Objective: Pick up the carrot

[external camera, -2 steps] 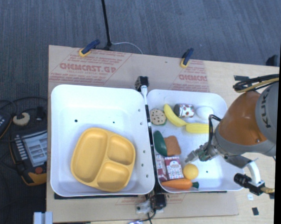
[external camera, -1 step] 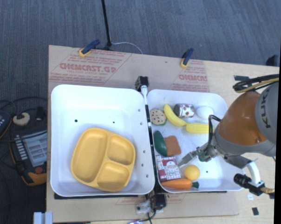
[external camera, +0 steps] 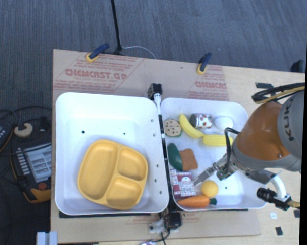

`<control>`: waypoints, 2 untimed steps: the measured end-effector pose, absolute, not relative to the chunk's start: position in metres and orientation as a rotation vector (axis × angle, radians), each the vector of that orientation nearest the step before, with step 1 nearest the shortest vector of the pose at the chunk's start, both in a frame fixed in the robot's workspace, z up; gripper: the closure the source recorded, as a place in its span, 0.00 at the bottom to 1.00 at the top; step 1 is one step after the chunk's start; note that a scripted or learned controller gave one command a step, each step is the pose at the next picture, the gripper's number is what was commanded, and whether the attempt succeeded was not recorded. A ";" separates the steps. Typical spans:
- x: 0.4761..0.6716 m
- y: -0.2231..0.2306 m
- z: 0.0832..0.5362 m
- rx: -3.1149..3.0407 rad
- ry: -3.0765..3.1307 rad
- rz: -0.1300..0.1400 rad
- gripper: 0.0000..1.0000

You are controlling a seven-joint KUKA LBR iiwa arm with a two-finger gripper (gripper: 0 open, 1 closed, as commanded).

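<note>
Camera view: pincer hangs over the right bin, carrot not yet taken

Carrot [external camera: 195,201] lies flat against the near wall of the right bin [external camera: 240,109], its green end toward a lemon [external camera: 209,188] just behind it. Pincer [external camera: 208,173] reaches in low from the right, above the lemon and near a red box [external camera: 182,183]; whether its tips are apart or together I cannot tell. Nothing is seen between them. A yellow tray [external camera: 112,172] sits in the left bin [external camera: 72,111].

Orange carrot [external camera: 194,201] flat, bin's near edge
</note>
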State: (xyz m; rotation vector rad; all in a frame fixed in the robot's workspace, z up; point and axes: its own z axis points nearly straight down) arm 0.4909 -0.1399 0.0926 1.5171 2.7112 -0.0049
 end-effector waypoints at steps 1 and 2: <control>0.491 -0.137 0.102 1.518 2.715 0.001 1.00; 0.483 -0.149 0.154 2.382 2.048 -0.006 1.00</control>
